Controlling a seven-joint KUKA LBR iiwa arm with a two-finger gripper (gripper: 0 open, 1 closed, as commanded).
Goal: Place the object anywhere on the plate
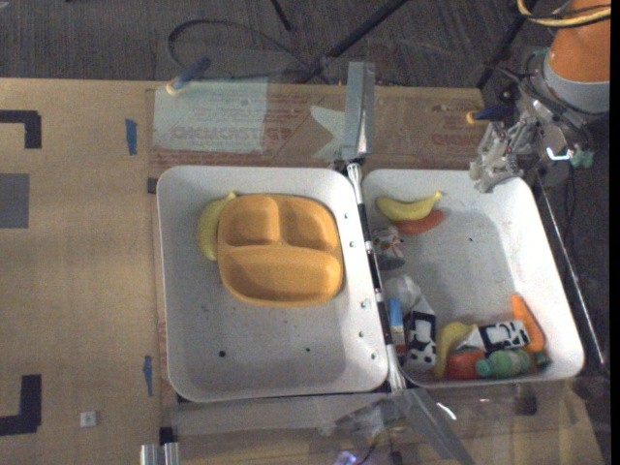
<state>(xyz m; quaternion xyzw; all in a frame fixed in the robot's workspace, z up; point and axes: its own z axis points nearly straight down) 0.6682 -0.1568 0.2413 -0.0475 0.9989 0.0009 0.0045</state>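
An orange divided plate [279, 248] lies in the left bin [262, 356], overlapping a yellow banana [207, 229] at its left side. The right bin [484, 260] holds a yellow banana [407, 205] on a red-orange piece [423, 223] at its far left corner. My gripper [494, 163] hangs above the right bin's far right corner, away from the toys, with nothing visible between its fingers.
Along the right bin's left wall lie a small can [389, 246], a clear wrapped item [402, 289] and a black-and-white toy [419, 339]. Its near edge holds a yellow piece [449, 343], a green toy [504, 363], a patterned block [504, 335] and a carrot [529, 322].
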